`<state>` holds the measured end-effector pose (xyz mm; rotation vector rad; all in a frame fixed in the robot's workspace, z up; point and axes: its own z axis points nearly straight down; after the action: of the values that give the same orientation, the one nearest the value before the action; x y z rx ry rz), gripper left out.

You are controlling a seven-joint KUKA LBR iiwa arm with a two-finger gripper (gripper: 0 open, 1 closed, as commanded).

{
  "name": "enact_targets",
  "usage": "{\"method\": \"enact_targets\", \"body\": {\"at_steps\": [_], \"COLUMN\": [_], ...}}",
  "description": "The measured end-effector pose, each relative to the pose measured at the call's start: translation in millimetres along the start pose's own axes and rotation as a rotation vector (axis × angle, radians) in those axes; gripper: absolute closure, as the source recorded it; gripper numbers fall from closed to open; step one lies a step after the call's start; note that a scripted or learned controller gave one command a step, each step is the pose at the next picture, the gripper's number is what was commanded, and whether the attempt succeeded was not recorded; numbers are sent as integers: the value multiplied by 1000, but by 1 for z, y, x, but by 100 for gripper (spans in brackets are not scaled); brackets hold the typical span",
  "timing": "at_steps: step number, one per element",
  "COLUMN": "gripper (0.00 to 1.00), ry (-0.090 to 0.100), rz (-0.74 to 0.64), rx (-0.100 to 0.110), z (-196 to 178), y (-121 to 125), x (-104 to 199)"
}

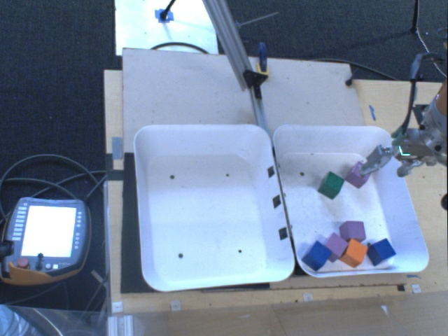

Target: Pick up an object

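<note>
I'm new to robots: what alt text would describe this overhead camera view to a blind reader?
A robot claw reaches from the right into the right white bin, right beside a purple block near a green block. Five more blocks cluster at the bin's near edge; the left white bin sits alongside.

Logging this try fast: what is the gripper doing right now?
Gripper: at the purple block in the right bin; open or shut cannot be told.

arm: enters from right edge, wrist over right bin's (418,247) far-right rim | end effector (374,161): angled down-left into that bin, tip low near its upper-right corner | fingers: tips close together at a purple block (357,176), grip state unclear
</note>
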<state>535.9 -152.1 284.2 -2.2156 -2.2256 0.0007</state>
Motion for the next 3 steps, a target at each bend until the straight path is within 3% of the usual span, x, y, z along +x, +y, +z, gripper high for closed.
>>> {"method": "enact_targets", "body": {"at_steps": [1,3], "gripper": [0,0], "ry": [-1,1], "rz": [1,2], "rx": [-4,3], "z": [-2,104], "y": [1,11], "x": [0,1]}}
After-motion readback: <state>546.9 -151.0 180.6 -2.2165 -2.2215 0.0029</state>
